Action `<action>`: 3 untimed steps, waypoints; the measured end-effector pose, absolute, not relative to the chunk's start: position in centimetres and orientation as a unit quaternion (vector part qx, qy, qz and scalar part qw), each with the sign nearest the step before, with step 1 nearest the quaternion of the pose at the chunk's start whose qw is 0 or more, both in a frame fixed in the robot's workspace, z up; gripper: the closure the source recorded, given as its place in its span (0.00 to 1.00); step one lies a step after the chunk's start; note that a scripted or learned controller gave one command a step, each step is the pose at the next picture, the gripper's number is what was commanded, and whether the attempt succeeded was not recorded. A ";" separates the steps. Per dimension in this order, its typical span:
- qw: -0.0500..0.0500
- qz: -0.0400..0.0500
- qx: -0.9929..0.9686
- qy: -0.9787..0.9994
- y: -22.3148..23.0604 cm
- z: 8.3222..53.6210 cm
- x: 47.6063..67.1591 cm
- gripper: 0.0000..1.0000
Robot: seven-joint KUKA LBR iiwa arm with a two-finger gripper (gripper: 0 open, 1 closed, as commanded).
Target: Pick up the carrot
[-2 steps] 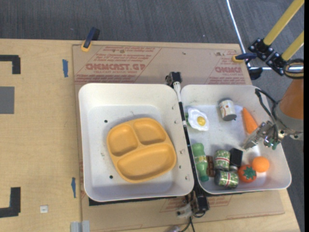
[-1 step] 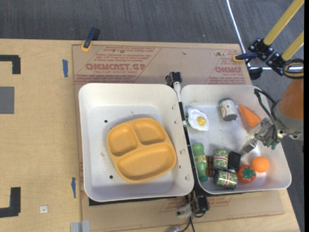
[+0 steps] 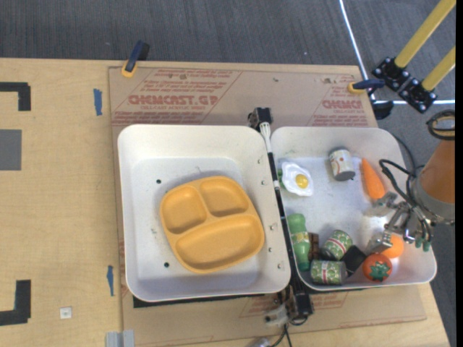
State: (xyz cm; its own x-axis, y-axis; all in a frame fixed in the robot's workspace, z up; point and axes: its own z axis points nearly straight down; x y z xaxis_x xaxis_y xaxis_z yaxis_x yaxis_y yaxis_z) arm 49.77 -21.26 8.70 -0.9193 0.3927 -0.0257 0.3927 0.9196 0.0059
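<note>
Two shallow white bins sit side by side on a cardboard-covered counter (image 3: 65, 215), seen from above at a slant. The left bin (image 3: 137, 194) holds a yellow divided plate (image 3: 211, 223) lying flat near its centre. The right bin (image 3: 318, 139) carries a scatter of toy food: a fried egg (image 3: 297, 179) at about 10 o'clock from the bin's centre, a small grey can (image 3: 341, 163) at 12 o'clock, and the carrot (image 3: 372, 179) at roughly 2 o'clock, lying flat with its length running from 11 to 5 o'clock close to the bin's right wall.

Along the bin's 6 o'clock edge lie a green bottle (image 3: 298, 238), two green-labelled cans (image 3: 336, 244) (image 3: 327, 271), a black block (image 3: 354, 259) and a tomato (image 3: 377, 267), with an orange fruit (image 3: 393, 246) just beside the tomato at its 1 o'clock.

The arm's orange band (image 3: 441, 176) enters from 3 o'clock. Its end effector (image 3: 399, 226) hangs over the bin's right side, just at 5 o'clock from the carrot's lower end and above the orange fruit. Its metal fingers (image 3: 391, 230) appear spread apart with nothing between them; the carrot lies apart from them on the bin floor. A black cable (image 3: 394, 168) loops near the wrist.
</note>
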 end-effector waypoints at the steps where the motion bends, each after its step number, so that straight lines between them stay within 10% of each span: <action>1: 0.001 0.000 0.087 0.996 -19.9 8.4 54.7 0.00; 2: -0.001 0.001 0.148 0.989 -21.3 8.3 64.6 0.00; 3: 0.001 0.002 0.150 0.989 -21.3 9.2 64.8 1.00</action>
State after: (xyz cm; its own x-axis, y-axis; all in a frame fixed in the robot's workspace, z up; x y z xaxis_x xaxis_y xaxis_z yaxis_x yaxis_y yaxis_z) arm 64.80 -21.27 9.23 -0.9553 0.2957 -0.0021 0.2956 0.9553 0.0044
